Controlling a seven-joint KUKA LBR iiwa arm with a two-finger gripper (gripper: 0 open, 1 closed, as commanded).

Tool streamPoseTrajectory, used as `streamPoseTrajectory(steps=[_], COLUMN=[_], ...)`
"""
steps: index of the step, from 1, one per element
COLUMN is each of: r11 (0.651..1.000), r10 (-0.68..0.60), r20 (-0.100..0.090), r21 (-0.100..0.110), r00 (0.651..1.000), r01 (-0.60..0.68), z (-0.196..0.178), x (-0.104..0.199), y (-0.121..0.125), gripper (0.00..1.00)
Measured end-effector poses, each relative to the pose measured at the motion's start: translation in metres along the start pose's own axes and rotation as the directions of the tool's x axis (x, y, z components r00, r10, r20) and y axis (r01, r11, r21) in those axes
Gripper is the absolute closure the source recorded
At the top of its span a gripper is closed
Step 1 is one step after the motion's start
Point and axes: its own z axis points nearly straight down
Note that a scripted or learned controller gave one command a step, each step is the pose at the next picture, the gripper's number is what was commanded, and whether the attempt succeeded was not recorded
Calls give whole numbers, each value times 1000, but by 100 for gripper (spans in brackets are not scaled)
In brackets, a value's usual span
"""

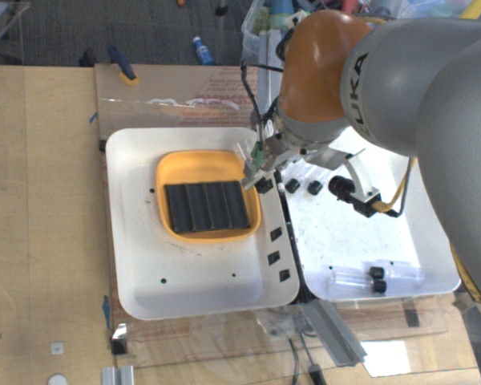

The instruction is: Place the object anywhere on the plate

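Black, ribbed obj. [207, 207] was seen lying flat on the yellow plate [194, 164], covering approx. the lower half of it, inside the left bin [136, 239]. The jaws were seen just beside the plate's right rim, at the seam w/ the right bin [345, 231], under the arm [329, 70]. Whether they were wide or narrow could not be told; nothing was seen held between them. The task was judged as good as done, since the obj. rested fully within the plate.

Handling, as judged: the slab was taken to be stiff, fairly light and not fragile, poss. rubbery, so slip was thought unlikely. Were a re-grasp needed, the short width across the ribs, near the middle, was judged the best hold; a flat-lying edge would be hard to get under.
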Motion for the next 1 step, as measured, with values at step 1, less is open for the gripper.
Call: streamPoseTrajectory(steps=[1], r11=[1000], r10=[0], r20=[0], r21=[0], r00=[1000], r01=[0], z=[0], x=[0], y=[0], gripper=[0])
